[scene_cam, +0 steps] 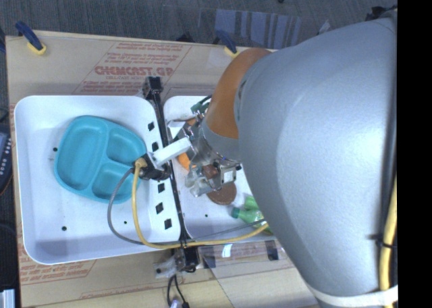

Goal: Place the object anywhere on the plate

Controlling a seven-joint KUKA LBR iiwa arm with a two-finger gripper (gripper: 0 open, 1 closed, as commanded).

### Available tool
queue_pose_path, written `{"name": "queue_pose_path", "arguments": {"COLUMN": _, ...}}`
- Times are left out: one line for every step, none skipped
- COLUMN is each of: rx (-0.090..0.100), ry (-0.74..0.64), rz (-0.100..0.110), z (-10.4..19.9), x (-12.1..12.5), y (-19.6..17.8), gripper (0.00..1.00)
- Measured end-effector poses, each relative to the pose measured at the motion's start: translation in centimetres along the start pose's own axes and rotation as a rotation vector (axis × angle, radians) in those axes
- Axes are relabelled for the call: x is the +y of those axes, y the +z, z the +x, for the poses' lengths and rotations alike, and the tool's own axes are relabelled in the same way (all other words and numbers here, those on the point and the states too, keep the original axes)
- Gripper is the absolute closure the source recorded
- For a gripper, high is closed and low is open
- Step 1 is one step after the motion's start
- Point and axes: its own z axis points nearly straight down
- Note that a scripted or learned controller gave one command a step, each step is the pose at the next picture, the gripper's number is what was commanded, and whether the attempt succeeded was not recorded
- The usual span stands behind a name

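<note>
Reaching into the right bin, the hand hides its state; you cannot tell. Expect small, light objects; grip mid-body, then carry to the plate.

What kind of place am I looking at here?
Probably a robotics lab test bench: a big grey arm reaches over two white bins on a cardboard-covered bench, with a blue plate and cables.

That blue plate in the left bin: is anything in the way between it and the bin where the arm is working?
The blue plate lies in the left bin. Between it and the right bin, where the gripper hangs over small objects, run the two bins' rims, a black strip along them and a yellow cable. All look low; lifting over them should do.
</note>
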Motion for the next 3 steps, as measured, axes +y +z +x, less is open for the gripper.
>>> {"name": "queue_pose_path", "arguments": {"rx": -0.006, "ry": -0.013, "rz": 0.007, "z": 0.0, "x": -0.1, "y": -0.9, "gripper": 1.00}}
{"name": "queue_pose_path", "arguments": {"rx": -0.012, "ry": -0.025, "rz": 0.014, "z": 0.1, "x": -0.3, "y": -1.8, "gripper": 1.00}}
{"name": "queue_pose_path", "arguments": {"rx": -0.018, "ry": -0.038, "rz": 0.021, "z": 0.1, "x": -0.4, "y": -2.7, "gripper": 1.00}}
